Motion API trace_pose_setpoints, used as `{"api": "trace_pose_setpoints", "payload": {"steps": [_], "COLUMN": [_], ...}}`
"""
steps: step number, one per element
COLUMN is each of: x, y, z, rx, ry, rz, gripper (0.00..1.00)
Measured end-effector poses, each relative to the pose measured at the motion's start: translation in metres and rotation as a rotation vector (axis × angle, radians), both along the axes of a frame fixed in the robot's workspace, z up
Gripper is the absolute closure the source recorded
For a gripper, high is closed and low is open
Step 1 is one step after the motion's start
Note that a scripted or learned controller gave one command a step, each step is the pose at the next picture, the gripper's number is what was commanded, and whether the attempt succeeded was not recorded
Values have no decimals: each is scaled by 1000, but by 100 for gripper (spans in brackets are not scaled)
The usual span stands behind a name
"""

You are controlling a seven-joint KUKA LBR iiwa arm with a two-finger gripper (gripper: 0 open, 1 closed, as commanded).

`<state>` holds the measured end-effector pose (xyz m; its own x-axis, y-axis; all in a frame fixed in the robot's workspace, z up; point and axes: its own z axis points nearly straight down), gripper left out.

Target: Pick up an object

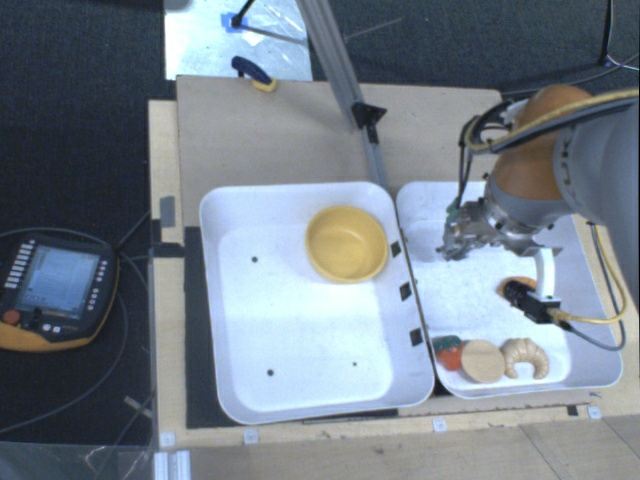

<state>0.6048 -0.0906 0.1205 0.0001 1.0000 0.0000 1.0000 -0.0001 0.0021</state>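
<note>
**Tool low over right bin, objects at near edge**

Left to right. A teach pendant [55,298] lies on the dark floor, off the bench [290,133]. The left bin [250,368] holds one yellow bowl [346,243], upright, in its far right corner, close to the wall shared with the right bin [430,268]. My tool [462,236] hangs low over the right bin's far left part, above bare white floor; nothing shows between its parts, and I cannot tell whether it is open or closed from this slant. Along the right bin's near edge sit a red-and-green item [446,349], a tan round disc [482,361] touching it, and a croissant-shaped piece [526,357] just beside the disc. All three lie well apart from my tool.
</note>
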Motion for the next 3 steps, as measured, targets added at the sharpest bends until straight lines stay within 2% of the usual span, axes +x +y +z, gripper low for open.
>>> {"api": "trace_pose_setpoints", "payload": {"steps": [2,3], "x": [8,9], "y": [-13,-14], "z": [95,127], "rx": [-1,0], "ry": [-3,-1], "rz": [0,1], "gripper": [100,100]}}
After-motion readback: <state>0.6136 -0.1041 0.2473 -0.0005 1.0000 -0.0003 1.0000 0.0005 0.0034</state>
